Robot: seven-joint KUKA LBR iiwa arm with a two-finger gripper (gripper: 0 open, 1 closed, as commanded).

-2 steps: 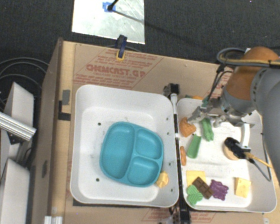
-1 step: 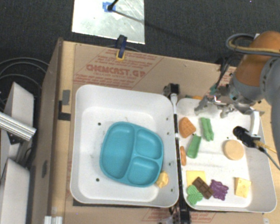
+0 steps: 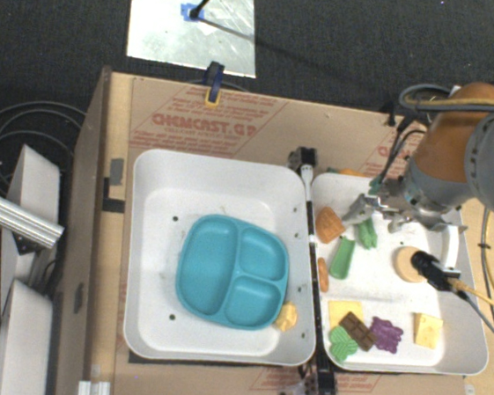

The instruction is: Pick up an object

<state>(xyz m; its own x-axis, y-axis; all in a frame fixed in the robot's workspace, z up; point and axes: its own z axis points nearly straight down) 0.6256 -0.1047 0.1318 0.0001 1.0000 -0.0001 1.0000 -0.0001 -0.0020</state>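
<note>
Probably lining up a pick: hovers low over right bin [image 3: 471, 293], gripper [image 3: 376, 211] just above green piece [image 3: 366, 236], grip state unreadable.

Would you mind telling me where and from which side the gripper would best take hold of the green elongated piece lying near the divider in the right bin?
Probably across the middle of the green piece, coming straight down. It lies flat, long and narrow, running up and down the view, so fingers closing left to right would span its short width. The right bin floor looks bare on its right flank; an orange piece lies close on its left.
</note>
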